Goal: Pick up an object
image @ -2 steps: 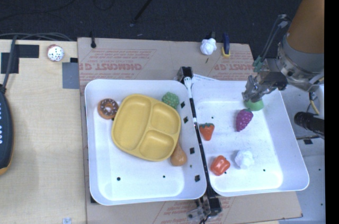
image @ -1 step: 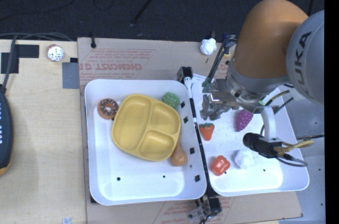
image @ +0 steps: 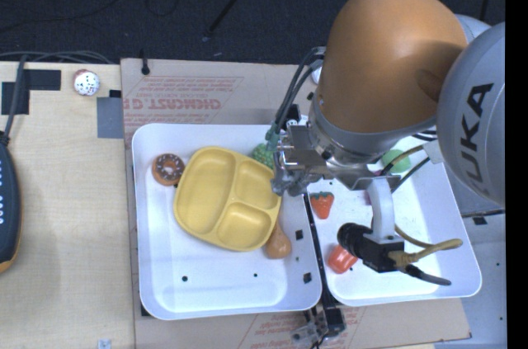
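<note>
Gripper [image: 286, 172] low over the divide between the left bin [image: 214, 281] and the right bin [image: 450, 244]; whether it is clenched or released cannot be told. Just beside it, a green toy [image: 264, 153] and a yellow plate [image: 227, 199] in the left bin, and a strawberry [image: 322, 205] in the right. Farther off, a donut [image: 168, 168] beyond the plate and a red toy [image: 340, 259].

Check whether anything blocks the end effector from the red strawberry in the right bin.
Nothing visible does. The end effector hangs over the bins' shared edge, just up-left of the strawberry, which lies uncovered in the right bin. The yellow plate lies aside in the left bin.
</note>
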